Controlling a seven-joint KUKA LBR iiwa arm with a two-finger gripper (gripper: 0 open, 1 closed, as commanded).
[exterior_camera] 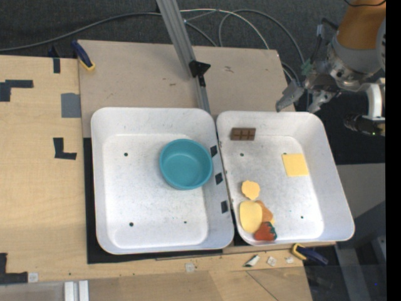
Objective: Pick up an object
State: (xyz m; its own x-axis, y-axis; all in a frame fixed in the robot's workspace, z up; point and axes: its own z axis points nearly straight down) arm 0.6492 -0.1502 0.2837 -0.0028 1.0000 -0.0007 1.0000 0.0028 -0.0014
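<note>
Fingers (299,100) indistinct above bin corner (307,116)

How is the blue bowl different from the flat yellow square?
The round blue bowl is deep and hollow, while the flat yellow square has straight edges and lies thin against the bin floor. The bowl looks much bigger than the square. The bowl sits in the left white bin; the square lies in the right white bin. Both rest apart from other things, untouched by the gripper.
</note>
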